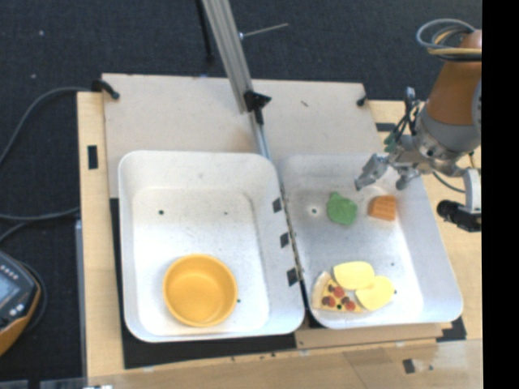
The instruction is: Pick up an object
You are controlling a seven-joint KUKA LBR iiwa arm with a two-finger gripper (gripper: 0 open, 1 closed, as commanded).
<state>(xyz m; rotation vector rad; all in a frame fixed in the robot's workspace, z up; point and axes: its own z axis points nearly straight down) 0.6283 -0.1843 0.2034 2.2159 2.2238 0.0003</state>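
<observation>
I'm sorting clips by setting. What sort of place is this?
Most likely a robotics lab bench set up for pick-up trials. Two white bins, the left bin and the right bin, sit on a board, toy food such as the green piece lies inside, and the gripper hangs above.

No text, label, brand, number or sign can be read on the bins, the objects or the surface.
</observation>
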